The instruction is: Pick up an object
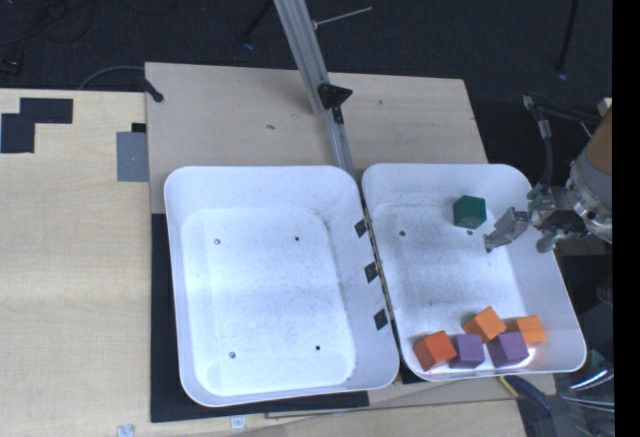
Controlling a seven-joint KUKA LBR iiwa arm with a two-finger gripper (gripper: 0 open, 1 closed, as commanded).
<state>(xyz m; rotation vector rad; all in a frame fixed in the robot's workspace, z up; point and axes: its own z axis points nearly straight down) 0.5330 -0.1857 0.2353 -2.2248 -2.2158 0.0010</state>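
Observation:
A green cube [469, 211] sits in the upper part of the right bin [440, 265]. Along that bin's front edge lie three orange blocks [434, 349] and two purple blocks [508, 348], packed close together. My gripper [521, 236] hangs over the right rim of this bin, just right of the green cube and slightly lower in the view. Its fingers [500, 231] stand open and apart from the cube, with nothing between them.
The left bin [262, 285] lies beside the right one, joined by black clips at the shared rim. A slanted metal rail [300, 35] rises behind the bins. Wooden bench top extends to the left.

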